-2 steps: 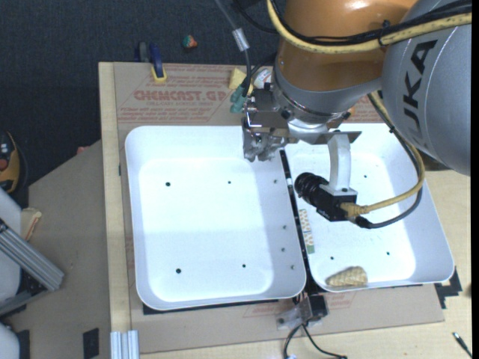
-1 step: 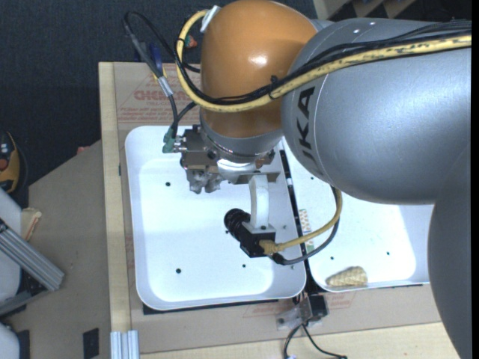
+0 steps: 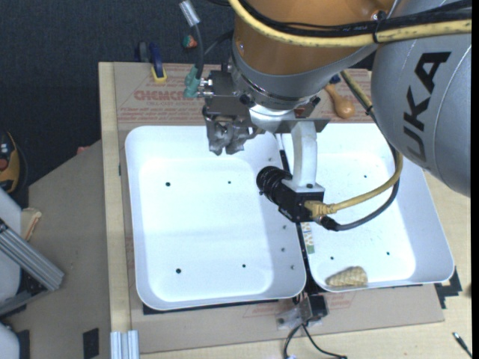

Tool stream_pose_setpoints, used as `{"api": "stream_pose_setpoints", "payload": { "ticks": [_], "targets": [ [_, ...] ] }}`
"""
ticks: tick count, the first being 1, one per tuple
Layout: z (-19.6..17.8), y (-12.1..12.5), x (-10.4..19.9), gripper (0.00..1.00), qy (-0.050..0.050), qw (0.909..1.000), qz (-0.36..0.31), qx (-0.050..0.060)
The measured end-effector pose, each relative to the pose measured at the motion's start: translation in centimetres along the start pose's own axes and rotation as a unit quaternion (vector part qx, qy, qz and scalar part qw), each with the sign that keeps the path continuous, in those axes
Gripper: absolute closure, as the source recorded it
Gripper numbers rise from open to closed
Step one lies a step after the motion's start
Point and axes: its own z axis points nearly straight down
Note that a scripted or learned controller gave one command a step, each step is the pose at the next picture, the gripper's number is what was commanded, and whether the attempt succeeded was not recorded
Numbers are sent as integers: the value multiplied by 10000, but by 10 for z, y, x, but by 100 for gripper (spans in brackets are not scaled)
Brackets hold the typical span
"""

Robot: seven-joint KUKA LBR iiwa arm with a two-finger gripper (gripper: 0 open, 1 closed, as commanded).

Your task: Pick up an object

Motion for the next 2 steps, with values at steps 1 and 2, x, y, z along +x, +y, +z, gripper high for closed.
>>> {"api": "stream_pose_setpoints", "payload": {
  "ticks": [1, 2],
  "targets": [
    [109, 21, -2, 100, -65, 9999, 29, 124],
    [67, -11, 0, 100, -28, 10000, 3, 58]
  ]
}}
